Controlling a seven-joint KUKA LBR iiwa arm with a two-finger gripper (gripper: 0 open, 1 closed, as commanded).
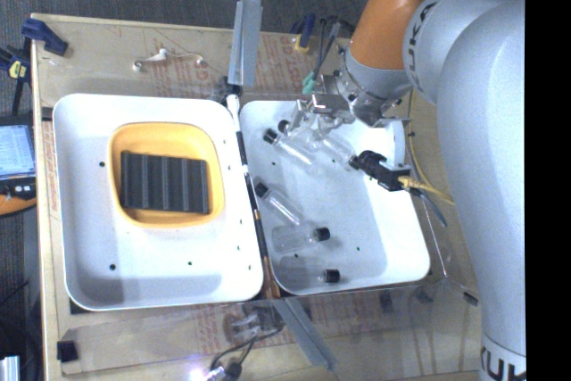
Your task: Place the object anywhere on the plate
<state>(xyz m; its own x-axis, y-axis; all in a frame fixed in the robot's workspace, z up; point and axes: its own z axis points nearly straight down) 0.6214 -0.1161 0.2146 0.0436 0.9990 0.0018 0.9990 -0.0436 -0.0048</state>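
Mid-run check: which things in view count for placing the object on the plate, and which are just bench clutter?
Job:
- yellow plate holding a dark ridged insert, left bin
- clear vials with black caps, right bin
- gripper, at the right bin's far end

Clutter:
- blue clamp
- metal bar beyond the bins
- tablet at the left edge

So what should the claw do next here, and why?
Probably drop lower onto a clear vial in the right bin. The claw sits over that bin's top corner, while the yellow plate in the left bin bears a dark grooved block.
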